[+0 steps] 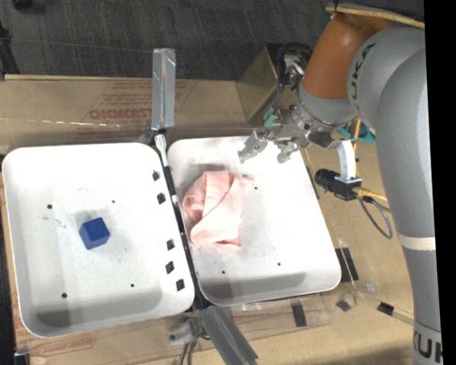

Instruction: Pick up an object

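Gripper [270,150], seemingly open, above cloth [212,208]

Blue cube [95,232], pink cloth [212,208]

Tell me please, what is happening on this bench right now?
A grey robot arm reaches in from the right, and its gripper hangs with fingers spread over the far edge of the right bin. It holds nothing. A crumpled pink cloth lies in that bin, near its left wall. A small blue cube sits alone in the left bin. Nothing has been picked up yet.
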Available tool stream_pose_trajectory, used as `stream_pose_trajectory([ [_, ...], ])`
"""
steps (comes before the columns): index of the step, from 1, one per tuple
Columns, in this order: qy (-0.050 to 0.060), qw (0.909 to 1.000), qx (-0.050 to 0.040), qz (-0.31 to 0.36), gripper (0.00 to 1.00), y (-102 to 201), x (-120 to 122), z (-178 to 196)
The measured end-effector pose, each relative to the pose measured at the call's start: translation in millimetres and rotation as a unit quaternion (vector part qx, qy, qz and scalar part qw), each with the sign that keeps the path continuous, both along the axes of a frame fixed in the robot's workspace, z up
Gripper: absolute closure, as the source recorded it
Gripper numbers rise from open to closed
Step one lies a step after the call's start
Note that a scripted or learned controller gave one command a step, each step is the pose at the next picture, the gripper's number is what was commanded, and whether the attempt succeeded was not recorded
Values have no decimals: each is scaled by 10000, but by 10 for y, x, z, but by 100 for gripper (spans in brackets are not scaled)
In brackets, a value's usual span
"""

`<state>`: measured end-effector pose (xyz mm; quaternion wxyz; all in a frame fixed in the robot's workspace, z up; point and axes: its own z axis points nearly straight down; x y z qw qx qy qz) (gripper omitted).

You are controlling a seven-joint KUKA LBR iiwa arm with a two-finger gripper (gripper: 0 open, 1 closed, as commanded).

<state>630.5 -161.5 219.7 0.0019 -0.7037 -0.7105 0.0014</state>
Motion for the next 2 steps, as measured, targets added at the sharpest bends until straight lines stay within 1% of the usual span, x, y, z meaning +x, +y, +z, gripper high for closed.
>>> stream_pose_trajectory([
  [1,-41,9979,-3,643,0,-155,117,-1251],
  [2,-23,9938,1,1116,0,199,-107,-1264],
])
